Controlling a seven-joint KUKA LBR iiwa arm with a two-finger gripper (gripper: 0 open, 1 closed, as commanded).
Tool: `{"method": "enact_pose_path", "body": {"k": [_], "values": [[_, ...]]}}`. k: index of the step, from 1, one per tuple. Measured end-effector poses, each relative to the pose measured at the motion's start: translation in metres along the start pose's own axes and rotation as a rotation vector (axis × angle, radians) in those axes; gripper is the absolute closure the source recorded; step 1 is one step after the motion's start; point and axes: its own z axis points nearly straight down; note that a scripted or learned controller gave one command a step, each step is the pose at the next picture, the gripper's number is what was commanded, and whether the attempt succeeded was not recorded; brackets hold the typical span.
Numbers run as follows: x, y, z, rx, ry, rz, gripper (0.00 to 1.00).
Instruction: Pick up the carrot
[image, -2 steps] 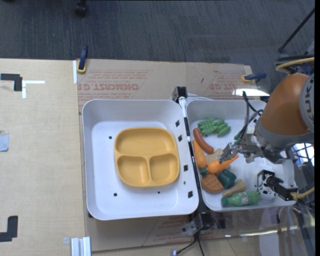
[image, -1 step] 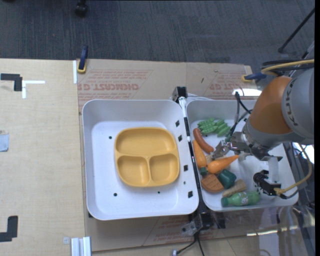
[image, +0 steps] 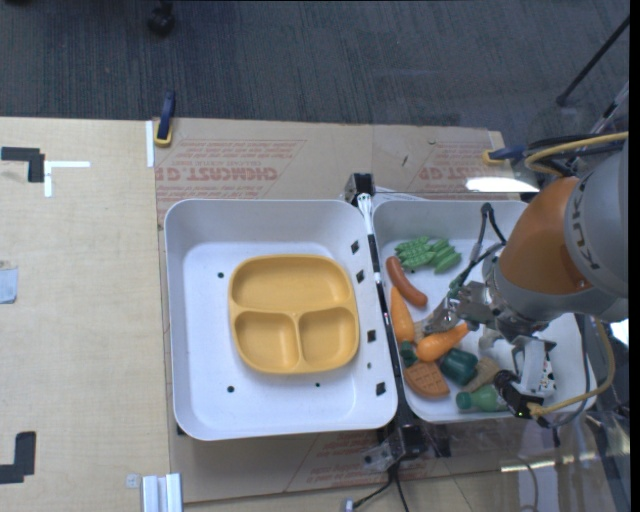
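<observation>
Carrot (image: 441, 346) sits gripped in the gripper (image: 447, 322), lower right, crowded by sausage (image: 406, 281), pea pods (image: 428, 253) and a dark green vegetable (image: 460, 365).

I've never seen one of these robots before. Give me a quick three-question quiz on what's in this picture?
1. True or false: the yellow divided plate sits in the left bin.
2. Which lies nearest the gripper? A) green beans B) carrot C) sausage
3. Fill in: the arm's wrist band is ____.

Key: 1 true; 2 B; 3 orange.
</observation>
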Motion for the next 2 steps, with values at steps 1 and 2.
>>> {"method": "enact_pose_path", "body": {"k": [1,2], "values": [[-0.0024,-0.0174,0.0000,-0.001,0.002,0.261,0.00],[-0.0025,-0.0151,-0.0091,-0.003,0.003,0.265,1.00]]}}
